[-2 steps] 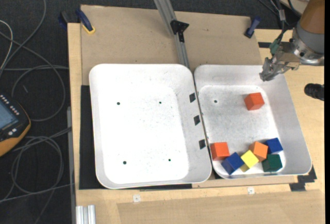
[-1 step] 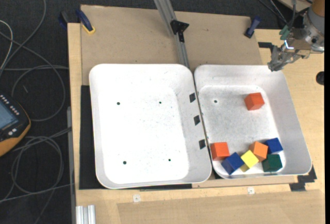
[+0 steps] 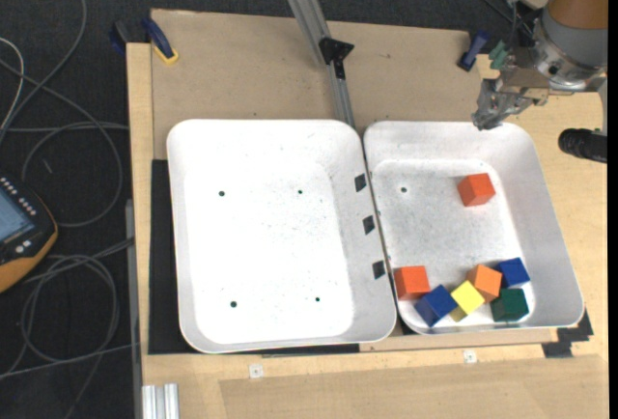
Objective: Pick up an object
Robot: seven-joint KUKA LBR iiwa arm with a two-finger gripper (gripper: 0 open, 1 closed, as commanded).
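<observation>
The worktop (image 3: 241, 69) is light wood, set on dark carpet (image 3: 58, 41); a grey metal strut (image 3: 304, 7) crosses the upper centre of the frame at a slant; blue clamps (image 3: 159, 39) grip the upper left edge; black cables (image 3: 58, 166) loop at the left; a yellow-edged handheld unit (image 3: 17, 229) lies at the left edge.

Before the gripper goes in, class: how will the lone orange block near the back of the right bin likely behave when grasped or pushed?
The orange block looks like a rigid cube, so it should probably keep its shape when squeezed. Its flat faces suggest it will slide, not roll, on the smooth right bin. It sits apart from the other blocks, so the gripper likely has room around it.
</observation>
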